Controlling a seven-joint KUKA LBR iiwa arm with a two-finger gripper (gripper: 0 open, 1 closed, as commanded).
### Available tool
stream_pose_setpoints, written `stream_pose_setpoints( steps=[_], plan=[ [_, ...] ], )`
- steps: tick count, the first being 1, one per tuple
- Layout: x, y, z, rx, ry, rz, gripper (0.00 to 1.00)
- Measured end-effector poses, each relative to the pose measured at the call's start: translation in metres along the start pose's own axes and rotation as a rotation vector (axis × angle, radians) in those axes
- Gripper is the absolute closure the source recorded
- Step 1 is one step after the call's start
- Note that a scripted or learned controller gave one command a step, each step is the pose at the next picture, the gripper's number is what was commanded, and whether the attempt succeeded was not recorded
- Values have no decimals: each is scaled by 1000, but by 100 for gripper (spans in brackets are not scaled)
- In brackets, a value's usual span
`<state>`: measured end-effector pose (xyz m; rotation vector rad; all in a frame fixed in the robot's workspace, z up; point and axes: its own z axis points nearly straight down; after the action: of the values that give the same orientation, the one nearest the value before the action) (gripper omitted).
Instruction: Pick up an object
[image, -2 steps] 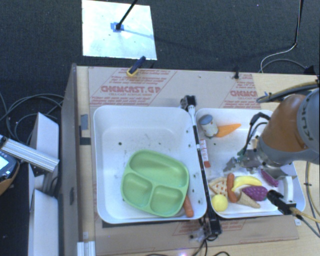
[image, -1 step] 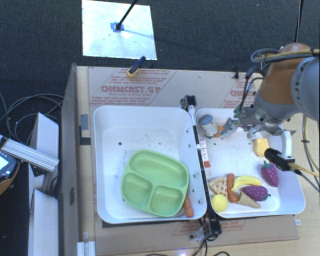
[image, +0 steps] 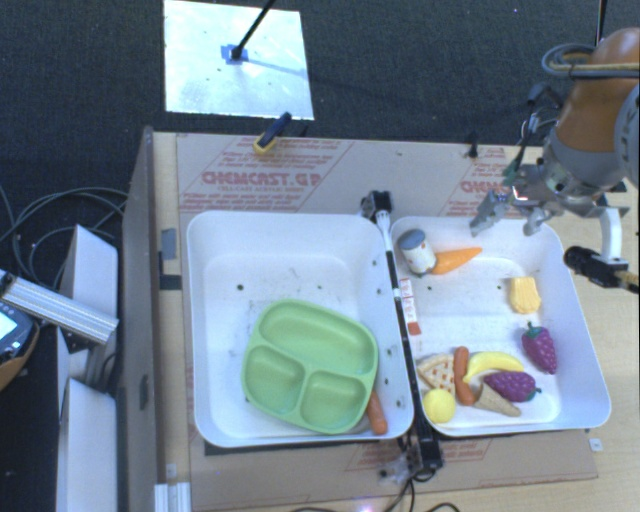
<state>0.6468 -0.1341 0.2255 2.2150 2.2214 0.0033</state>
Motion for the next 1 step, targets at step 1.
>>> stream_pose_setpoints(
  steps=[1],
  plan=[
    [-35, 0, 13, 2, 0, 1, 0]
  ],
)
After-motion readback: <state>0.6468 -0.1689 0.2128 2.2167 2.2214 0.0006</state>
